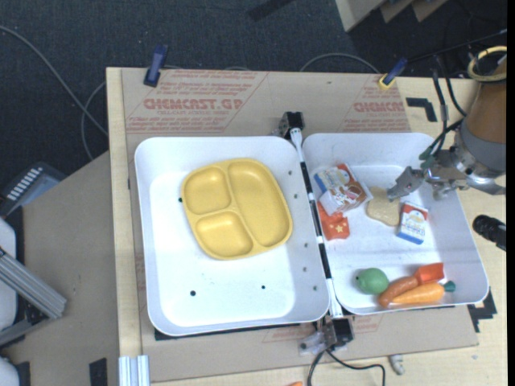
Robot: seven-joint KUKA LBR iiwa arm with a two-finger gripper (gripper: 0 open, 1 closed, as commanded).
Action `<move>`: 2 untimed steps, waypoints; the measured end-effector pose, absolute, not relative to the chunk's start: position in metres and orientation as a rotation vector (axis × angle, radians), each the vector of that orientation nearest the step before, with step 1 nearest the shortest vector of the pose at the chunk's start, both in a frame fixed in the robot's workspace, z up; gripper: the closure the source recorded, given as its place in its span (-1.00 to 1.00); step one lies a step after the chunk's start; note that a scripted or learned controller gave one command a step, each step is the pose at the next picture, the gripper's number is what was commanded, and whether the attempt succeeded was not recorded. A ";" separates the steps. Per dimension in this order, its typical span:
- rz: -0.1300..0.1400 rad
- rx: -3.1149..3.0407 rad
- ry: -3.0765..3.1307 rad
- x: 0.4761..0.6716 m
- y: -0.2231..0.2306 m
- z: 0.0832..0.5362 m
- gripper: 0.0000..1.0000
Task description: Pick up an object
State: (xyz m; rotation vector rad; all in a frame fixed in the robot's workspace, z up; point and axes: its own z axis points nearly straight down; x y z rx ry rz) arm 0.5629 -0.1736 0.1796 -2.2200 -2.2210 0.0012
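— Left bin (161, 240)? Holding a yellow divided plate (236, 207), frame centre-left.
— Right bin (471, 256)? Packets, a carrot (414, 294), a green ball (372, 281) at lower right.
— Gripper (414, 179)? Upper right, above a tan piece (383, 211); open or closed, cannot tell.

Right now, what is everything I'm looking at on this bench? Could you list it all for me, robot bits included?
Left bin: one, white, left half of the bench.
Right bin: one, white, beside it on the right.
Divided plate: one, yellow, three compartments, in the left bin.
Snack packets: a small cluster, red, white and blue, upper left of the right bin.
Small carton: one, white, red and blue, middle of the right bin.
Beige piece: one, just left of the carton; too unclear to name.
Green ball: one, near the right bin's front edge.
Carrot: one, orange, right of the ball.
Clamps: two, blue, on the board's back edge.
Gripper: one, grey, over the right bin, on the arm from the right.
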 end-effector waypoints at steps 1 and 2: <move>0.000 -2.220 -2.222 0.577 -0.213 0.091 -1.00; -0.004 -2.225 -2.225 0.555 -0.183 0.087 -1.00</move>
